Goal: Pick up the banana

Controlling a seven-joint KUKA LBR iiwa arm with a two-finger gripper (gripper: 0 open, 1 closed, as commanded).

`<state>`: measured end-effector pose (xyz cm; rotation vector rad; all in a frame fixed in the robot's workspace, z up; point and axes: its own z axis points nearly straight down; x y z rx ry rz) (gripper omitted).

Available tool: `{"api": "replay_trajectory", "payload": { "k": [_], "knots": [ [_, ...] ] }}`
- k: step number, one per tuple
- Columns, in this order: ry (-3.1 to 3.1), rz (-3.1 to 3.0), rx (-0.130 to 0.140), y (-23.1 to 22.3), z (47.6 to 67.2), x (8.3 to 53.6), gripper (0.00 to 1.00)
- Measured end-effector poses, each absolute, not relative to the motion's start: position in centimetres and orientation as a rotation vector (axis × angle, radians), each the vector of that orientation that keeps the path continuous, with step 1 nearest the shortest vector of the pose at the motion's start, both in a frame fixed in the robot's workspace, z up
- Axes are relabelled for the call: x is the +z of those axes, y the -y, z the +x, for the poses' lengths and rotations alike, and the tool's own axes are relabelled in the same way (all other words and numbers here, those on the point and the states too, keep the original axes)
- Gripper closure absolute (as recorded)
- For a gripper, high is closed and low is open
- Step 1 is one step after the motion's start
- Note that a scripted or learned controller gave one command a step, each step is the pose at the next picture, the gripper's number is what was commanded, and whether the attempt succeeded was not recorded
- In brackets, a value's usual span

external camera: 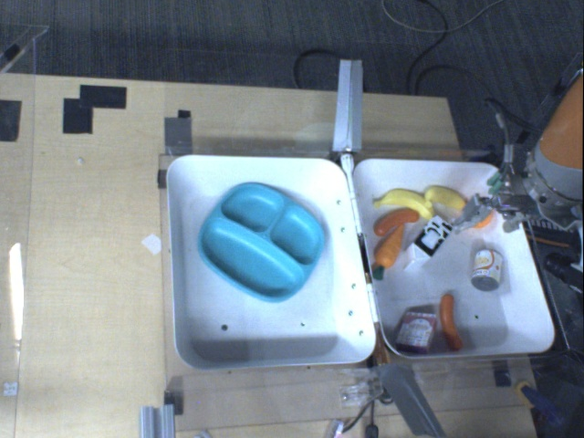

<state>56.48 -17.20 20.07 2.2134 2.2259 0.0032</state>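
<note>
The yellow banana [404, 199] lies curved in the far left part of the right bin [538, 336]. A second yellow fruit [446, 196] sits just to its right. My gripper [484, 210] hangs low over the bin's far right side, to the right of both yellow pieces and apart from the banana. The grey wrist and its cables hide much of the gripper, and a small orange bit shows right beside its tip.
Below the banana lie a red-orange sausage [396, 219] and a carrot [390, 246], with a black-and-white block [433, 234] beside them. A small can [486, 268], another sausage [449, 322] and a dark packet [417, 328] sit nearer. A blue divided plate [263, 238] rests in the left bin [182, 336].
</note>
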Motion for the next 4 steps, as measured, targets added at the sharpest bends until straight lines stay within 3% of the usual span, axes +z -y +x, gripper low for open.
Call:
{"api": "replay_trajectory", "payload": {
  "k": [1, 2, 3, 4],
  "knots": [
    [-2.148, 2.284, 0.006, 19.4, 64.5, 13.6, 0.00],
    [-2.458, 1.945, 0.008, 12.0, 65.3, 8.8, 0.00],
    [-2.458, 1.940, 0.012, 11.9, 65.5, 10.0, 1.00],
    [-2.328, 2.101, 0.009, 3.5, 67.0, 22.8, 1.00]
  ]
}}
